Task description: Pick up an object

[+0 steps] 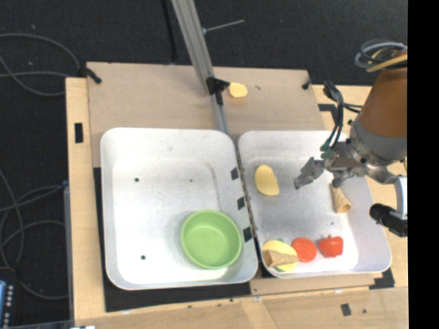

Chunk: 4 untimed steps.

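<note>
The gripper (322, 173) is hovering with fingers spread and holding nothing over the right bin (363, 256), the yellow piece (267, 181) lying just left of it.

Open floor is lying across the right bin's (274, 142) far half; a yellow piece (267, 180) is sitting left, foods crowding its near wall.

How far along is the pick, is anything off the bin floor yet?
Nothing looks picked. The gripper hangs over the right white bin, with nothing seen between its fingers. The pale yellow oval piece, tan wedge, red tomato and red pepper lie on its floor. The grasp and lift remain.
</note>
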Each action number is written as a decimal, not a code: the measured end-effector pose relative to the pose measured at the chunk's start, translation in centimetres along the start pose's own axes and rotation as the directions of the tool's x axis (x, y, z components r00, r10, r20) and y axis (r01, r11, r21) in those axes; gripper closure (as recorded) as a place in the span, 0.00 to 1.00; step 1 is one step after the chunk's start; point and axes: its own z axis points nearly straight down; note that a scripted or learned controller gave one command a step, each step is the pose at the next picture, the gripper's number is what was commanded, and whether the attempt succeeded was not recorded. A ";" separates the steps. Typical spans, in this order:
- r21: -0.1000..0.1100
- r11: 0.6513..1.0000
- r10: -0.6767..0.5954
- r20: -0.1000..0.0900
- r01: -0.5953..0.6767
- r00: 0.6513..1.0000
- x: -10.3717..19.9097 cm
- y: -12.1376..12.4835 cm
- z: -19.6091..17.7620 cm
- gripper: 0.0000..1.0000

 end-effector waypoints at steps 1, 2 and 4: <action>-0.001 1.000 0.001 0.000 -0.001 1.000 0.0 0.0 0.0 0.00; 0.007 1.000 0.004 0.002 -0.004 1.000 0.3 -0.7 5.9 0.00; 0.002 1.000 0.005 0.003 -0.005 1.000 0.1 -0.7 15.3 0.00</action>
